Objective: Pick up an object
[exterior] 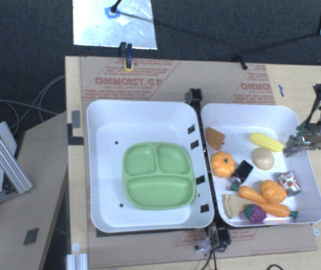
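The tool (291, 146) is seen at the right bin's (312, 190) rim; its opening cannot be told. The corn (266, 142) lies nearby and should be approached from directly above.

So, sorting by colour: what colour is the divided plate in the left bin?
Light green; the divided plate shows clearly in the camera view.

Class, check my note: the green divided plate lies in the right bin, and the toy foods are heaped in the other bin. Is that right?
Not quite. The camera view shows the green divided plate in the left bin, not the right one. The toy foods, among them the corn cob and the small pumpkin, are heaped in the other bin, the right bin.
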Available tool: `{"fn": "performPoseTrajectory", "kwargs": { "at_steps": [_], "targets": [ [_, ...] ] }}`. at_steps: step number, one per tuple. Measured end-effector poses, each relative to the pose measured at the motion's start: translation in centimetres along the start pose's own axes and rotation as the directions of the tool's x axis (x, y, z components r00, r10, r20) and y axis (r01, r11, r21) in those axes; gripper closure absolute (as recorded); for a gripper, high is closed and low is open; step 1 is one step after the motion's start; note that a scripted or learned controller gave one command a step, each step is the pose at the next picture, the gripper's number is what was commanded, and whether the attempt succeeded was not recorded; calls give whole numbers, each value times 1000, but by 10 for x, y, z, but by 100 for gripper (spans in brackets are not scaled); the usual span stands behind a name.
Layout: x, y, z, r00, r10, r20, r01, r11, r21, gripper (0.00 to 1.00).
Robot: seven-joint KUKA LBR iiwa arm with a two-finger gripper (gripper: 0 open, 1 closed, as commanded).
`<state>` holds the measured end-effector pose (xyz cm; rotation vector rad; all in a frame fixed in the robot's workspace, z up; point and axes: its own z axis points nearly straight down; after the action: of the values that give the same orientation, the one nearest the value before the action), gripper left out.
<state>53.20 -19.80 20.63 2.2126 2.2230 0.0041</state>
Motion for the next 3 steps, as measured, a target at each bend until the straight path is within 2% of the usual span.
{"fn": "performPoseTrajectory", "kwargs": {
  "at_steps": [1, 3],
  "targets": [
    [0, 1, -19, 1000, -1, 0, 1, 1000, 1, 100],
    [85, 44, -25, 1000, -2, -1, 2, 1000, 2, 100]
  ]
}}
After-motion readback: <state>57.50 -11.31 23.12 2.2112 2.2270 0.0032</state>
